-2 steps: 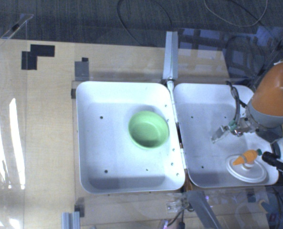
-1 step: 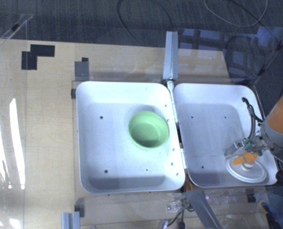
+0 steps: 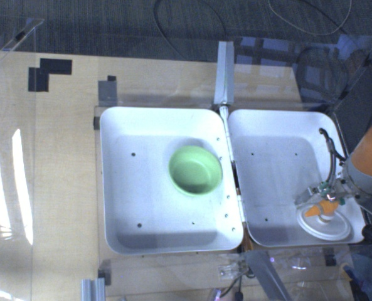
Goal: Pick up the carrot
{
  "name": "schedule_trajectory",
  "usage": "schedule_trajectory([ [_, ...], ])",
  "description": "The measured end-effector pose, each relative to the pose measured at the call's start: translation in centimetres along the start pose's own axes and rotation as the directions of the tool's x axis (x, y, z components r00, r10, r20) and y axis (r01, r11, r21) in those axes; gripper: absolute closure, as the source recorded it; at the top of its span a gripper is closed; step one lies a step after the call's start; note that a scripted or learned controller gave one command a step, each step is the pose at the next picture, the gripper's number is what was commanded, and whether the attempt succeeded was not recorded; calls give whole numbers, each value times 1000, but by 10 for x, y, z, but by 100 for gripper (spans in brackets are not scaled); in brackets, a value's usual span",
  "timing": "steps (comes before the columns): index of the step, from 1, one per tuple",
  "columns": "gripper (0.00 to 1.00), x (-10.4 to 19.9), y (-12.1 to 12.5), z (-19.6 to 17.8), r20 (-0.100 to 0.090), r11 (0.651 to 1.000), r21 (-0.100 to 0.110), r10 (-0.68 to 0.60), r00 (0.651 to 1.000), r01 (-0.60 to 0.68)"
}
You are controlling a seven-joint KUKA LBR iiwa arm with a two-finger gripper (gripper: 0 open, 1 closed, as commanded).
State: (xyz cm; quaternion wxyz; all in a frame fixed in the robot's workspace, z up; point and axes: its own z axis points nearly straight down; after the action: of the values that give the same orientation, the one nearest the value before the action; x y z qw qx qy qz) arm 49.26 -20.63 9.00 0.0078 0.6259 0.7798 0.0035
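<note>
Two white bins side by side on the wooden bench. Left bin [image 3: 120, 187] holds a pale green bowl [image 3: 196, 168], upright, sitting right of the bin's centre.

Right bin [image 3: 273, 168]: a white plate [image 3: 327, 227] lies in its near right corner. The carrot [image 3: 319, 209], a small orange piece, rests on the plate's far side, with the gripper [image 3: 328, 196] right over it. Carrot's long axis looks to run roughly left to right across the plate; which end is the tip I cannot make out, as the piece is small and partly covered by the gripper.

Arm [image 3: 369, 155] enters from the right, orange band showing at the frame edge, a dark cable looping along the bin's right wall. Gripper is down at the carrot, touching or nearly so. Jaws: cannot tell whether spread or pinched; they blur into the carrot and plate rim.
</note>
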Motion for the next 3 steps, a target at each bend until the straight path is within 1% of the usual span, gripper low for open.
schedule_trajectory([
  [1, 100, 0, 5, -13, 4, 1000, -10, -2, 1000, 2],
  [2, 0, 0, 5, -13, 3, 1000, -10, -3, 1000, 3],
  [3, 100, -1, 8, -26, 8, 1000, -18, -4, 1000, 4],
])
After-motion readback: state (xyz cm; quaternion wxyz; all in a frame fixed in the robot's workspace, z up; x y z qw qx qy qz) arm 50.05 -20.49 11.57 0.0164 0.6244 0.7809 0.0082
